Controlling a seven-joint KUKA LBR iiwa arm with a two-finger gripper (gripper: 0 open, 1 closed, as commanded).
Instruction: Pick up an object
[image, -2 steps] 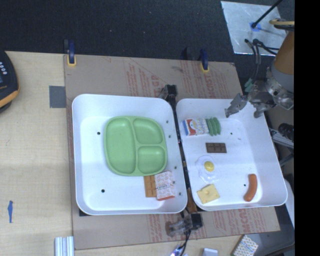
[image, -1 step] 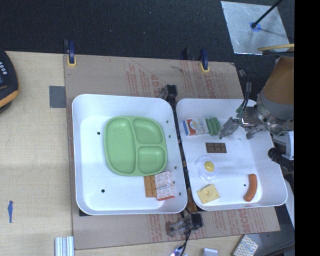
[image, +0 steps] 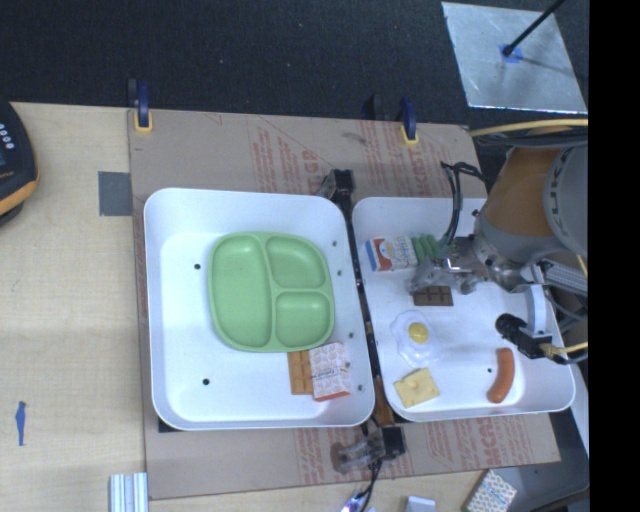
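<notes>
a pale wooden bench (image: 70, 330) bears brown cardboard (image: 290, 155) under two white bins (image: 165, 300).

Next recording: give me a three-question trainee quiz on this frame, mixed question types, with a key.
1. True or false: the green divided plate lies in the left bin.
2. Multiple choice: the end effector is over which bin? A) left bin B) right bin C) neither.
3. Fill in: the sausage lies near the right bin's ____ corner in the camera view (near-right or far-left).

Key:
1. True. The plate sits in the middle of that bin, with a snack packet at the near edge.
2. B. It hangs close above the chocolate piece, beside the small carton.
3. Near-right. The cheese wedge is to its left.
</notes>
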